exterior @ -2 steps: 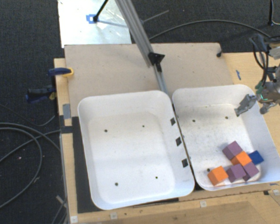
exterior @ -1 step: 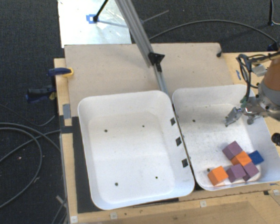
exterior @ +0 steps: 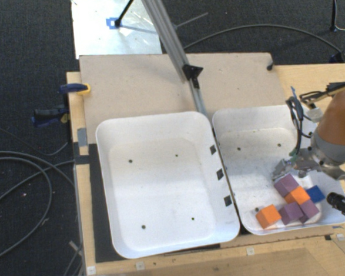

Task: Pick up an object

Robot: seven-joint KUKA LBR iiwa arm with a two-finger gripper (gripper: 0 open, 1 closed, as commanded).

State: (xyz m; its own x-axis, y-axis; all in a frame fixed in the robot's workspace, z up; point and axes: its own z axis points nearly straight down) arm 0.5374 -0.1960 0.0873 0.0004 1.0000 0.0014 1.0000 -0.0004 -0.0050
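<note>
Right bin (exterior: 249, 135), near corner: blocks clustered — purple block (exterior: 286, 185), orange block (exterior: 268, 215), blue block (exterior: 315, 194).
Gripper (exterior: 288, 169): just above the purple block; finger state cannot be told.
Advice: likely best to descend squarely over one block, clear of neighbours.
Left bin (exterior: 158, 182): beside right bin.
Bench (exterior: 157, 82): bare board; cables (exterior: 22, 174) on dark floor.

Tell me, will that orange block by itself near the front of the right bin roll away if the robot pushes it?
Probably not. The orange block looks like a cube with flat faces, so it would likely slide or tip rather than roll. It seems stiff and fairly light, maybe foam or wood. Pushed rightward, it may bump the purple block beside it in the right bin.
</note>
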